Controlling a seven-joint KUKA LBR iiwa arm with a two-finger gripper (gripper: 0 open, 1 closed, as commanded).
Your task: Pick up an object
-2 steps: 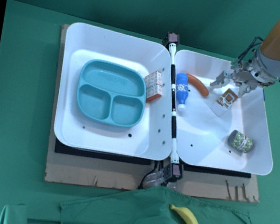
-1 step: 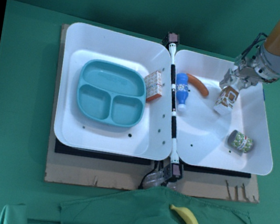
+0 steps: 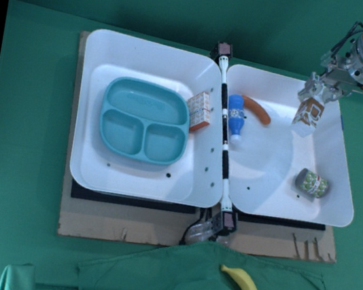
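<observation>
carton in the grip above the right bin, lift under way

step in hand: the gripper (image 3: 319, 95) stands at the 1 o'clock part of the right bin (image 3: 338, 195), its fingers closed on the top of a small brown and white carton (image 3: 308, 114), which hangs tilted with its base apparently just clear of the bin floor. judgement: the pick looks taken and the remaining work is the lift. to do it well, raise straight up and slowly; the hold is on the upper end only, so a swing or a sideways pull could let the carton slip or pivot out.

left bin (image 3: 94, 92): a teal divided plate (image 3: 146, 120) lies at its centre, three compartments, nothing seen in them. a small printed box (image 3: 199, 111) stands at 3 o'clock of the plate, touching or just beside its rim; which, cannot be told.

right bin: a blue and white bottle (image 3: 234, 116) lies at 10 o'clock, close to the divider between the bins. an orange sausage (image 3: 256, 110) lies just beside it toward 11 o'clock. both are well apart from the carton. a green-labelled can (image 3: 312, 184) lies on its side at 4 o'clock, clear of the lift path.

outside the bins: a banana (image 3: 244, 286) rests on the green cloth at 6 o'clock.
</observation>
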